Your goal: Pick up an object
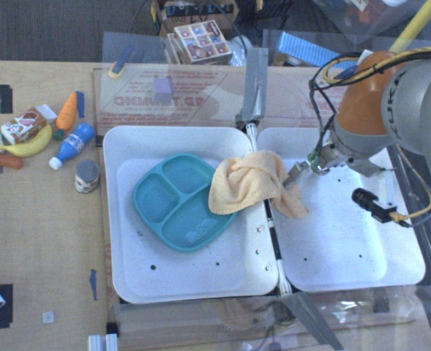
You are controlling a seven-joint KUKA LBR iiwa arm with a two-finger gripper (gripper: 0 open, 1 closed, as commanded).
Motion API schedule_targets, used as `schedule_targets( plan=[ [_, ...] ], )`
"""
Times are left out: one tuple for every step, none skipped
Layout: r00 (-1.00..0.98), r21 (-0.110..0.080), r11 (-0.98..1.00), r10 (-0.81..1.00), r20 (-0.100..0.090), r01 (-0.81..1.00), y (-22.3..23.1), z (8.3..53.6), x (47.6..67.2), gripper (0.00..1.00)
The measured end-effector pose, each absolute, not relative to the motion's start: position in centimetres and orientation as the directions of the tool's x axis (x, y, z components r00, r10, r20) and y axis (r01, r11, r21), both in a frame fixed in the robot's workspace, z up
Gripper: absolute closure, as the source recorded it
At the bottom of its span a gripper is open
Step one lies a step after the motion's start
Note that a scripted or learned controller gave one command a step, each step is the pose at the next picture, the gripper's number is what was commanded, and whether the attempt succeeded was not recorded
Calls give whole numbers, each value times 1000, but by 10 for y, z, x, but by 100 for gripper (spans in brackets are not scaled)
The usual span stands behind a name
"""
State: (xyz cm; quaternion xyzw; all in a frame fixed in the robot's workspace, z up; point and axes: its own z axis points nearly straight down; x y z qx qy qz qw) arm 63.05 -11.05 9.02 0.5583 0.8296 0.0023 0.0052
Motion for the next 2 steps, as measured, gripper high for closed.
schedule_targets(
  plan=[
    [-470, 11, 470, 883, -6, 883, -106, 90, 583, 0],
    [-319, 4, 319, 948, -5, 948, -100, 89, 668, 0]
  ],
)
